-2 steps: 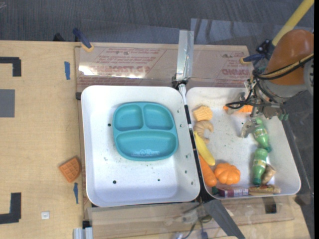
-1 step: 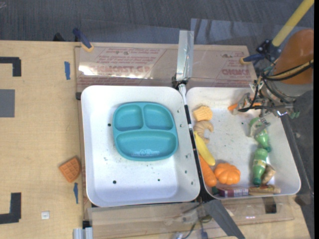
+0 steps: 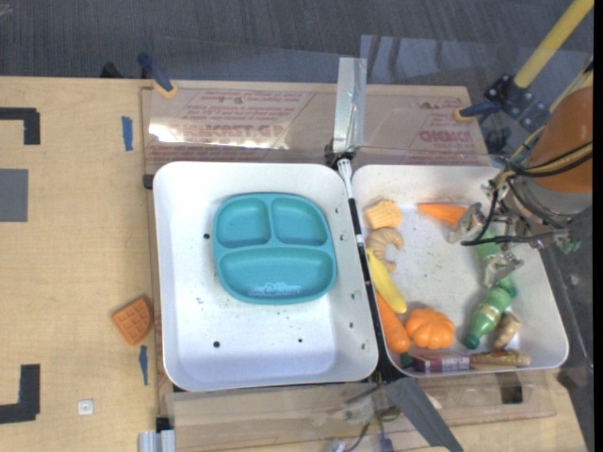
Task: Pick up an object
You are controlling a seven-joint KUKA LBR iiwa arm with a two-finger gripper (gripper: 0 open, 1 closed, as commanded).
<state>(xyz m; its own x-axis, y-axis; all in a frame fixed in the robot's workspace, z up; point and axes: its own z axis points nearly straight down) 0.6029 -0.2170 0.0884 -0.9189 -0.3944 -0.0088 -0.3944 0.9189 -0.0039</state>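
Toys fill the right bin (image 3: 551, 295); a green bottle (image 3: 490, 311) lies just at 6 o'clock from the gripper (image 3: 499, 252), apart. Whether its jaws are open, nobody can tell.

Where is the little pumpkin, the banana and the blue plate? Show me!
pumpkin (image 3: 430, 329), camera view, on the middle of its orange body.
banana (image 3: 385, 282), camera view, on the middle of its yellow length.
blue plate (image 3: 275, 283), camera view, on the floor of its big front compartment.

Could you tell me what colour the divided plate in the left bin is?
Teal-blue divided plate, in the camera view.
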